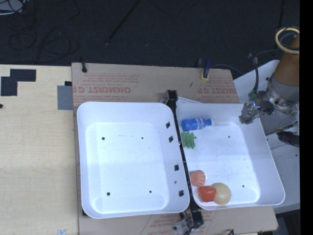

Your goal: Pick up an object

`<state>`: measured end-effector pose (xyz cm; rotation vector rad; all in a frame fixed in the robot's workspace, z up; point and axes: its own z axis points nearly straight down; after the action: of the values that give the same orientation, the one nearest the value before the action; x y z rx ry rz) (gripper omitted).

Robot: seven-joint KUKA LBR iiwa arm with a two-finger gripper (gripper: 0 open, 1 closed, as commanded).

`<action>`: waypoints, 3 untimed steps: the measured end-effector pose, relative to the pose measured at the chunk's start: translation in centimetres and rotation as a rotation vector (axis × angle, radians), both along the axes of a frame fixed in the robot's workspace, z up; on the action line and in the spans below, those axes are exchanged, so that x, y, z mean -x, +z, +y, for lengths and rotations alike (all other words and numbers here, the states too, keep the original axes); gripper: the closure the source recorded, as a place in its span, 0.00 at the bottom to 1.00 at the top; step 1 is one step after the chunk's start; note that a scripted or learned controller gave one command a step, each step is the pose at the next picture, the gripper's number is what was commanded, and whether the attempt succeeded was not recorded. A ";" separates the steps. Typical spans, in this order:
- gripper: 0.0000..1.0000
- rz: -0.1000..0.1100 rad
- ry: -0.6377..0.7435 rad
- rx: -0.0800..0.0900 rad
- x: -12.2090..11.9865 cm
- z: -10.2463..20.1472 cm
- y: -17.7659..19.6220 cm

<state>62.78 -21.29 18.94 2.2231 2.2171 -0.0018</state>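
The right bin [254, 151] holds a blue bottle [195, 124] lying on its side near the far left corner, with a small green leafy piece [188, 140] just in front of it. At the bin's near left corner sit a pale orange round piece [197, 177], a red piece [207, 193] and a cream ball [221, 193], close together. My gripper [248, 113] hangs at the right bin's far right rim, away from all of these objects. Nothing shows between its fingers.
The left bin [88, 131] lies beside the right one, with a black clip strip [177, 146] along the shared edge. Both rest on a cardboard sheet [127, 84]. The arm's orange band [288, 67] is at the far right.
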 end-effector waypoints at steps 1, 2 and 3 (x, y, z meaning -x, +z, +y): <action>1.00 0.004 0.003 -0.003 1.8 0.0 1.5; 1.00 0.003 0.003 -0.003 2.3 0.1 2.1; 1.00 0.005 0.004 -0.003 2.0 0.1 -0.4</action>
<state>60.80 -21.18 18.54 2.2230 2.2253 -0.0043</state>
